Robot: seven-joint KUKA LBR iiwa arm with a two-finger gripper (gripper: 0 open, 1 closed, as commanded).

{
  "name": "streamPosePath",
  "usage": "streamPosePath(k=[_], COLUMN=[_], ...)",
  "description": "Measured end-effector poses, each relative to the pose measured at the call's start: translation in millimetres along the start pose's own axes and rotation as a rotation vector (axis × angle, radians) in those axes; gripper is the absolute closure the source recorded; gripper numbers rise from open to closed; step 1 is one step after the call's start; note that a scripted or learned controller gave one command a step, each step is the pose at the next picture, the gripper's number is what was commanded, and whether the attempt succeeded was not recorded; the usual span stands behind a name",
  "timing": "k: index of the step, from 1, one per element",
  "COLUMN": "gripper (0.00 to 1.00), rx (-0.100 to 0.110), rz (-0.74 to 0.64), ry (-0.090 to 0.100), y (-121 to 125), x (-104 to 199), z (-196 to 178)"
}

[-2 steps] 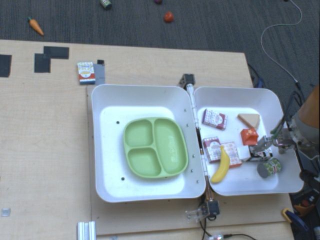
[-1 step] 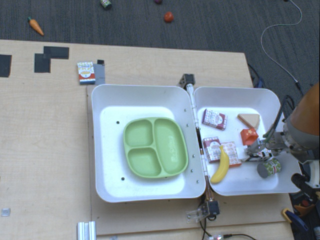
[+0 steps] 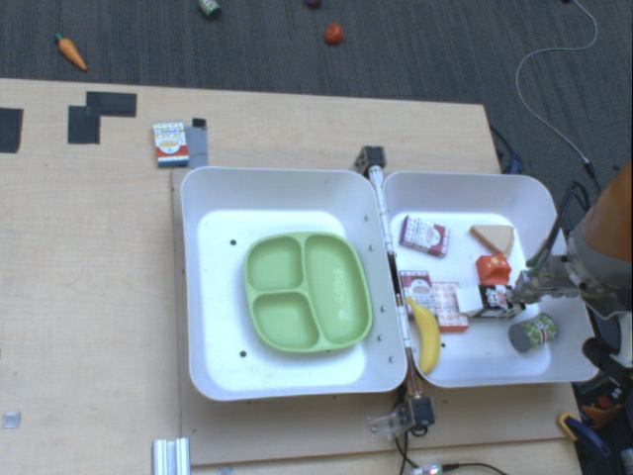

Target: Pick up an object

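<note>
Several items lie in the right bin point(image 3: 539, 191). The tool point(image 3: 506, 300) sits low beside the red packet point(image 3: 493, 268), a can point(image 3: 532, 332) nearby; whether it is open or closed I cannot tell. Judged mid-grasp: next it needs a firm close on the packet, then a straight lift.

Bright, even light; slightly soft focus

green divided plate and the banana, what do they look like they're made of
Green divided plate: probably plastic, matte pale green, one even color with soft molded ridges between its three compartments. Banana: uniformly bright yellow with a smooth surface, possibly a plastic toy; the view is too coarse to rule out real fruit.
</note>
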State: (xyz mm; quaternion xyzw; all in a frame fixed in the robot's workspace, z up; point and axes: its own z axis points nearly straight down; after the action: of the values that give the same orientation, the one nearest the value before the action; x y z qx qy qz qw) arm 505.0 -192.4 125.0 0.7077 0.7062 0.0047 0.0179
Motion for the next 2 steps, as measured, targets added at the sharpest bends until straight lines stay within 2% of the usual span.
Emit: streamPosePath(k=[1,2], gripper=[0.00,0.00], rx=[-0.001,0.003], rz=[0.000,0.000], ry=[-0.001,0.003], y=[0,-3], x=[0,6], z=[0,10])
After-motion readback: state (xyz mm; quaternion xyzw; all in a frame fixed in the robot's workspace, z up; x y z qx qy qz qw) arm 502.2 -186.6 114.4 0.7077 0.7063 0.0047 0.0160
